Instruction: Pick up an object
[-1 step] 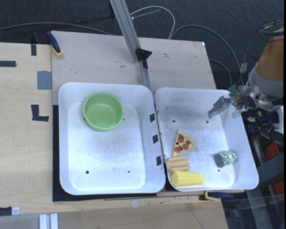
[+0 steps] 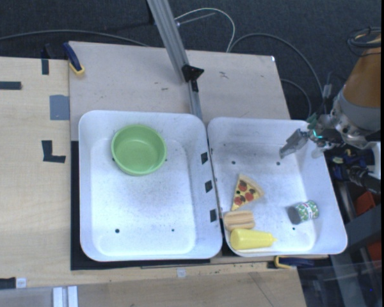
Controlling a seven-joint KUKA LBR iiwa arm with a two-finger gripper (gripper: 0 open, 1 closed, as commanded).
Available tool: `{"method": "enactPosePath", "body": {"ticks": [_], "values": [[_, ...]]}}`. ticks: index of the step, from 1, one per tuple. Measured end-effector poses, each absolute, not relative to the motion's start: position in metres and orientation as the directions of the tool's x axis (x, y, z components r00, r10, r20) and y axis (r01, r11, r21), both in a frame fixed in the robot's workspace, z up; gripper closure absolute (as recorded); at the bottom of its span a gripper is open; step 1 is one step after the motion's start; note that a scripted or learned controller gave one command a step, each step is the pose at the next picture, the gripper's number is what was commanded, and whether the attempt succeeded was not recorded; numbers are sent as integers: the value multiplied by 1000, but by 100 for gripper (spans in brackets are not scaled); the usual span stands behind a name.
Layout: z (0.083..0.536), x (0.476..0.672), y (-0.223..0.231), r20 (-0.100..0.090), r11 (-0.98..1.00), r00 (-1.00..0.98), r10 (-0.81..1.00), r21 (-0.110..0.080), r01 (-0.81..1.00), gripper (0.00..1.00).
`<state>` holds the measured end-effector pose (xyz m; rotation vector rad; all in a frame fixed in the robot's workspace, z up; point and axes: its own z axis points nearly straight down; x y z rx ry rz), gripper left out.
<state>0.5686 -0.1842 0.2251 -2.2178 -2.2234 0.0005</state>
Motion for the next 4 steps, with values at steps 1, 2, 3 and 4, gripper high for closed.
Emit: {"method": "enactPosePath", "body": {"ticks": [1, 2, 3, 4], "values": [[179, 563, -178, 1, 2, -2, 1000, -6, 1000, 0], [131, 554, -180, 1, 1, -1, 1000, -7, 1000, 0], [89, 556, -181, -4, 2, -2, 1000, 4, 1000, 0], [100, 556, -180, -2, 3, -3, 1000, 3, 1000, 100]]}}
